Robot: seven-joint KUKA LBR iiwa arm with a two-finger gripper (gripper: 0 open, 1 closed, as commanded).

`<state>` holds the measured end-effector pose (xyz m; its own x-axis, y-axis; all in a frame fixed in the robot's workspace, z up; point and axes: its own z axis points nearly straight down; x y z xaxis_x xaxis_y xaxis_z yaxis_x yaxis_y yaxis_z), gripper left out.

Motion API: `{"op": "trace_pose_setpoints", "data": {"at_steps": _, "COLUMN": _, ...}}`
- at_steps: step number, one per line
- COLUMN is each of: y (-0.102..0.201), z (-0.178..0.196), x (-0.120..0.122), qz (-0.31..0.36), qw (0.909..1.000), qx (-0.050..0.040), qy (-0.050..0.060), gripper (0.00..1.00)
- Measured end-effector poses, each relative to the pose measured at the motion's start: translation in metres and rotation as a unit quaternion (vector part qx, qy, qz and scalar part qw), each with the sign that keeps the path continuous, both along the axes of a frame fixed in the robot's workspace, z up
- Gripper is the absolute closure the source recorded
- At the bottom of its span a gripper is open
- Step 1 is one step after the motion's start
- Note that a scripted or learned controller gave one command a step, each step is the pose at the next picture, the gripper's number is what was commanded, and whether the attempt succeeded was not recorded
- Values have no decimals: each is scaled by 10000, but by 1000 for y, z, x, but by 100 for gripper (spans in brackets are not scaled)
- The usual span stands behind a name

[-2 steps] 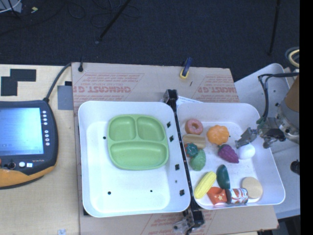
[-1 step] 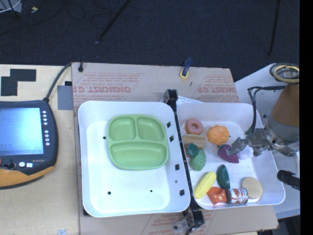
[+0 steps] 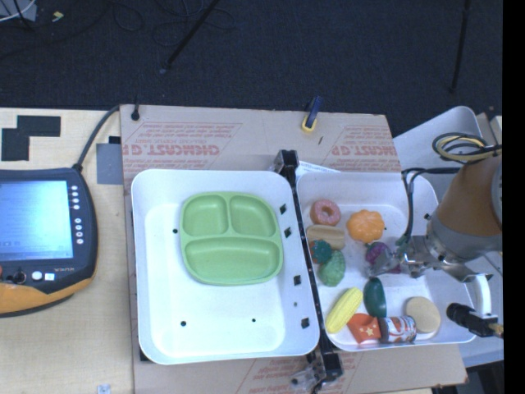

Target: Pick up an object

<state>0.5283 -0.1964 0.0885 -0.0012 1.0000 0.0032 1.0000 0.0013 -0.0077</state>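
The right bin holds several toy foods: a pink donut, an orange fruit, a tan piece, a teal piece, a green piece, a purple piece, a yellow corn cob, a dark green vegetable, a red piece, a small can and a beige disc. My gripper is low over the right bin's right half, right beside the purple piece. Whether it touches that piece is unclear.
The left bin carries a light green divided plate. A black divider runs between the bins. A teach pendant lies on the bench at far left. The grey arm comes in over the right bin's right rim.
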Motion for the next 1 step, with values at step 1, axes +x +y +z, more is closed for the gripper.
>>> {"op": "trace_pose_setpoints", "data": {"at_steps": 1, "y": 0, "z": -1, "x": 0, "qz": -25, "qw": 10000, "qx": -5, "qy": -20, "gripper": 0}}
